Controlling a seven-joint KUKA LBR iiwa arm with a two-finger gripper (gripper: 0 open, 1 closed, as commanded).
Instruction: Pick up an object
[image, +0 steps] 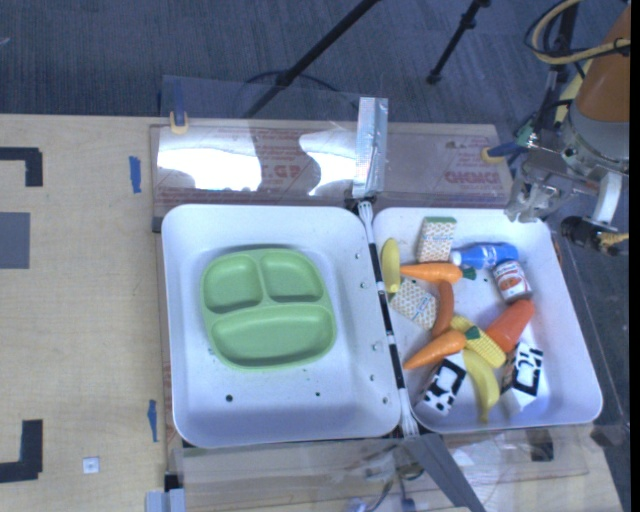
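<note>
The right white bin (575, 340) holds a pile of toy food. In it lie a blue bottle (487, 256), a small red can (511, 281), a speckled sponge-like block (436, 238), several orange carrots (436, 348), a yellow corn cob (485, 348), two bananas (389, 265) and two black-and-white patterned boxes (443, 385). My gripper (527, 200) hangs above the far right corner of this bin, apart from all the objects, with nothing seen in it.
The left white bin (190, 250) carries a green divided plate (268, 305). A clear plastic wall (260, 160) and a taped post (371, 145) stand behind the bins. The grey and orange arm (600, 110) reaches in from the upper right.
</note>
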